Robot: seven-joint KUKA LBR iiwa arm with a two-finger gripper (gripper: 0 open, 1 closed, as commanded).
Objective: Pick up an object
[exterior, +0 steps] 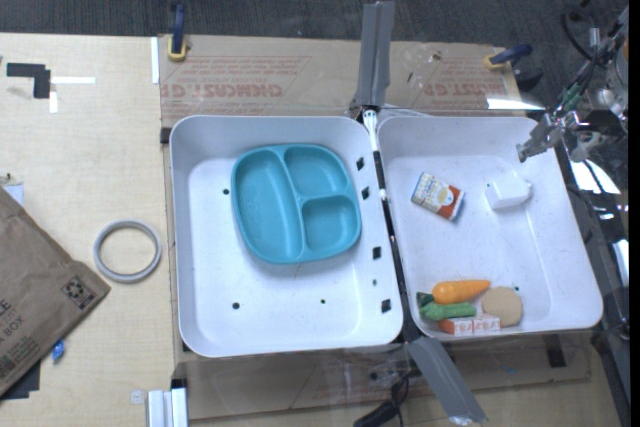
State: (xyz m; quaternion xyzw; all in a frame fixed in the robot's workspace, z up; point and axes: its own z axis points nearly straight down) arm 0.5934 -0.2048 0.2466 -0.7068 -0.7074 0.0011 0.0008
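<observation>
**Right bin loaded, arm at far right edge**

Camera view: the left bin point(200, 245) holds a teal divided plate point(297, 203). In the right bin point(560, 245), a small carton point(437, 195) lies near the middle, a white block point(508, 192) just right of it. A carrot point(461, 291), a green vegetable point(446, 310) and a tan round piece point(503, 306) cluster at the near wall. The gripper point(545, 137) sits over the bin's far right corner; state of jaws: cannot tell. A tape ring point(127, 249) rests on the table point(80, 165).

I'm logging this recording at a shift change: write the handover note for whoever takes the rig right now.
Gripper: at the right bin's far right rim, above the bin, holding nothing visible; open or shut cannot be told.
Right bin: small carton, white block, and at the near edge a carrot, green vegetable, tan round piece.
Left bin: teal divided plate.
Done: nothing lifted.
Left: grasp and raise one object.
</observation>
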